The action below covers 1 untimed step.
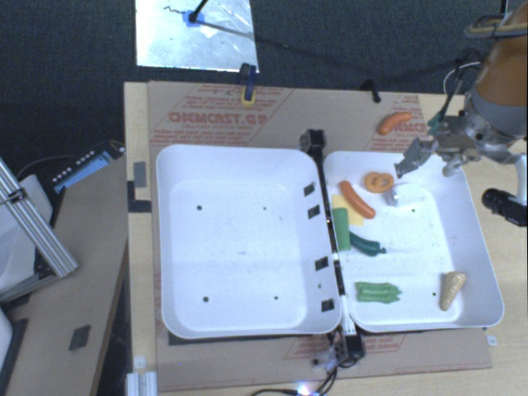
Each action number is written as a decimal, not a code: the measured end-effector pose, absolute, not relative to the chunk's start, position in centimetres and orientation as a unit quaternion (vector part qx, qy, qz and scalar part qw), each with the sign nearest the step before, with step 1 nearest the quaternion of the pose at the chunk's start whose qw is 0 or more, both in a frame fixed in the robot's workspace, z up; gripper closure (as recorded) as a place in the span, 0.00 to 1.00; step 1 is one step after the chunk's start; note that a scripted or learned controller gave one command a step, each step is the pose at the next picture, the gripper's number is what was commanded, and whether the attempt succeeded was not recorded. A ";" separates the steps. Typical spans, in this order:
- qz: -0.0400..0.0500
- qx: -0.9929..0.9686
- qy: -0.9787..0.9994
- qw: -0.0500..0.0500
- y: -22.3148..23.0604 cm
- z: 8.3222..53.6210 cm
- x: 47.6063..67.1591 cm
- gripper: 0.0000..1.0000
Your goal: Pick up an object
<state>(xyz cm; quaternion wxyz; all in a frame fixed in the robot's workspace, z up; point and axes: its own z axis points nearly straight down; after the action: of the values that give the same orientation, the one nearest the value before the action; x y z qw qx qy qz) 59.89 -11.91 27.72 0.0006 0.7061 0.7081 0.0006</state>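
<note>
holding toy foods, the right bin (483, 246) sits under the claw (429, 162), fingers spread wide.

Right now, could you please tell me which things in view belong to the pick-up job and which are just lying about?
For the job:
- pincer, over the right bin
- orange ring
- orange sausage
- yellow block
- dark green pepper
- green leafy piece
- beige cone

Lying about:
- left bin
- orange sausage outside the bins
- clamp
- foil sheet
</note>
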 end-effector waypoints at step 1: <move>-0.003 0.705 0.710 -0.005 -8.1 14.3 60.8 0.00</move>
<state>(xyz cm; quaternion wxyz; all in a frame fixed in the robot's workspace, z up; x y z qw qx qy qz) 60.82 -8.12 14.27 -0.0050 0.7045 0.7096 -0.0026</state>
